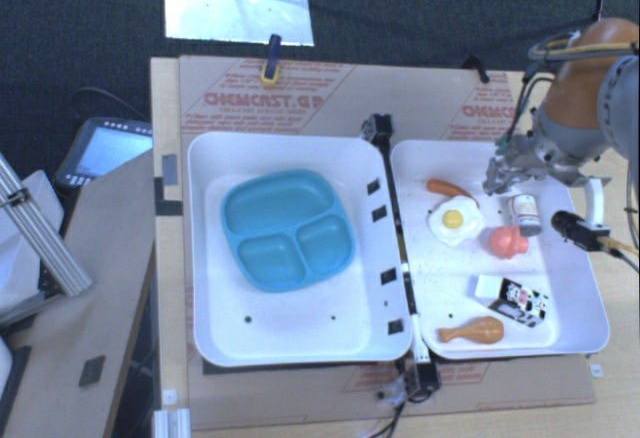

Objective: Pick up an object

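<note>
Gripper [503, 176] low over right bin [590, 311], near small can [523, 213]; fried egg [453, 222], drumstick [472, 331] below; blue tray [288, 229] in left bin [205, 306].

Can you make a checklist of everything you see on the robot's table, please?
Surface: two white bins side by side; left bin, right bin, on cardboard.
Job's things: right bin holds fried egg, sausage, can, pink toy, drumstick, cow-print carton.
Clutter: blue divided plate in left bin.
Grippers: gripper above the can; jaws unclear.
Cables: wires at front edge.
Surroundings: tablet, yellow clamp.
</note>
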